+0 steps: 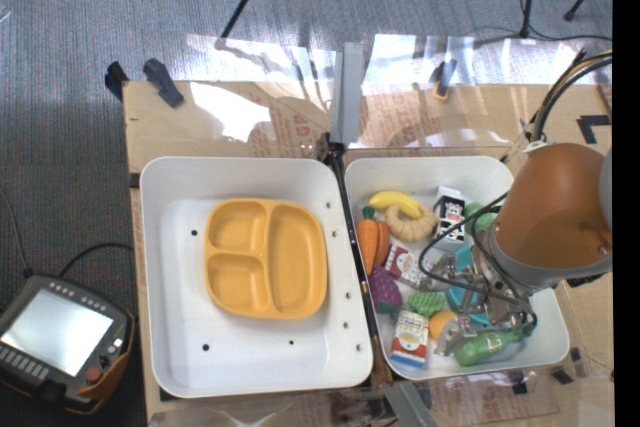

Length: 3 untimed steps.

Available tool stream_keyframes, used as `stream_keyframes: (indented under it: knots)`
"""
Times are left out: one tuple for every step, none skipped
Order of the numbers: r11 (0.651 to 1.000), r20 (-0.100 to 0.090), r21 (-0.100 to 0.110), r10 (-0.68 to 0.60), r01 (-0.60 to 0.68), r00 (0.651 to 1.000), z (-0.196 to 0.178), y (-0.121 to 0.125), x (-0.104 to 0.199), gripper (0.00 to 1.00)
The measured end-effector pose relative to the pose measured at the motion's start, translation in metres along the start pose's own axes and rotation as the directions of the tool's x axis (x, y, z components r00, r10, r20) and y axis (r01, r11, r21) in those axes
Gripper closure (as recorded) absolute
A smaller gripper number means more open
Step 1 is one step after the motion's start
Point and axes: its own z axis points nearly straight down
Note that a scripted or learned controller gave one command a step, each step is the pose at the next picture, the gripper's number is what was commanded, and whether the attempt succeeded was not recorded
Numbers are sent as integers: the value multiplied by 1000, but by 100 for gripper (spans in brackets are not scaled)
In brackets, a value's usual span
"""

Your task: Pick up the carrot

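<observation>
The carrot point(370, 245) is orange with a green top. It lies lengthwise against the left wall of the right bin point(553, 335), just below the banana point(393, 203). My gripper point(478, 307) hangs low over the lower right part of that bin, well to the right of the carrot. It is partly hidden under the arm's orange band point(553, 215) and cables. Around it are a green bottle point(489, 346) and an orange ball point(441, 323). Nothing links the gripper to the carrot.
The left bin point(170, 355) holds a yellow divided plate point(266, 256). Crowded in the right bin are a ring-shaped pastry point(414, 224), small cartons point(451, 210), purple grapes point(385, 288), a green leafy toy point(427, 301) and a juice box point(410, 336).
</observation>
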Motion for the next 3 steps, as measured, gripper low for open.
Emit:
stream_keyframes:
  knots:
    - [999, 21, 3, 47, -47, 999, 51, 2, -6, 0]
    - [999, 37, 3, 40, -40, 998, 38, 3, -10, 100]
    - [977, 19, -2, 212, -212, 977, -46, 31, -2, 100]
